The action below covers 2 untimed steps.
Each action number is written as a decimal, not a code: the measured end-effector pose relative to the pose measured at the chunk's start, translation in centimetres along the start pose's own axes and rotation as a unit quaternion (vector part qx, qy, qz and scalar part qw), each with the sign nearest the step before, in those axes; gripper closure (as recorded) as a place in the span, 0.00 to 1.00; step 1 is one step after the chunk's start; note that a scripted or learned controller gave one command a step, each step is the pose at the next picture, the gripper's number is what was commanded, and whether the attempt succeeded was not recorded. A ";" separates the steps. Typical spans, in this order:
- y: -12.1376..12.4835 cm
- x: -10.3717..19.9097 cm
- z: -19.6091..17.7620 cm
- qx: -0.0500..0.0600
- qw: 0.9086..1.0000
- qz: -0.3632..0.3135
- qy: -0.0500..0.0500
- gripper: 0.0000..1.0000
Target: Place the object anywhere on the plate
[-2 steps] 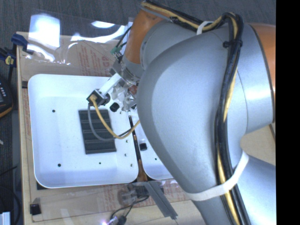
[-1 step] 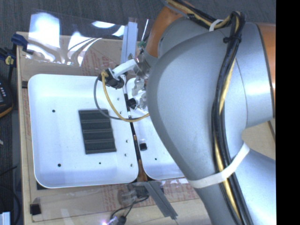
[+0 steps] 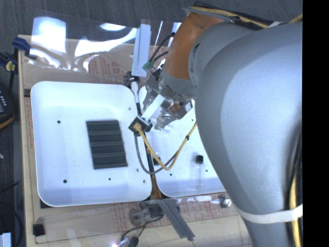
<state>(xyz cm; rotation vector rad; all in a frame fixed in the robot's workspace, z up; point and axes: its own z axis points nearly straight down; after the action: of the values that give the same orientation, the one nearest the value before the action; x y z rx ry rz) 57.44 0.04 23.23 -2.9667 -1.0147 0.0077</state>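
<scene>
One grey arm (image 3: 247, 112) fills the right side of the view, its single orange band (image 3: 180, 50) sitting just above the wrist. Two shallow white bins lie side by side on the bench: the left bin (image 3: 51, 153) is in full sight, while the right bin (image 3: 177, 181) is mostly covered by the arm. One dark ribbed plate (image 3: 107, 144) rests flat near the middle of the left bin. The gripper (image 3: 154, 118) hangs over the divide between the two bins, and whether it is open or closed cannot be told from here. One small clear vial with a black cap (image 3: 199, 170), the object, lies in the right bin, well apart from the plate and below the gripper.
</scene>
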 end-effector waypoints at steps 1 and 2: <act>-0.6 6.1 4.3 -0.001 0.995 0.103 0.000 1.00; 2.7 5.9 4.1 -0.004 0.980 0.200 0.002 1.00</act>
<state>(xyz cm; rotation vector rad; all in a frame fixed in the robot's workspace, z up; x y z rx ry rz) 63.69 1.56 19.14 -3.1166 -0.4008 -0.0019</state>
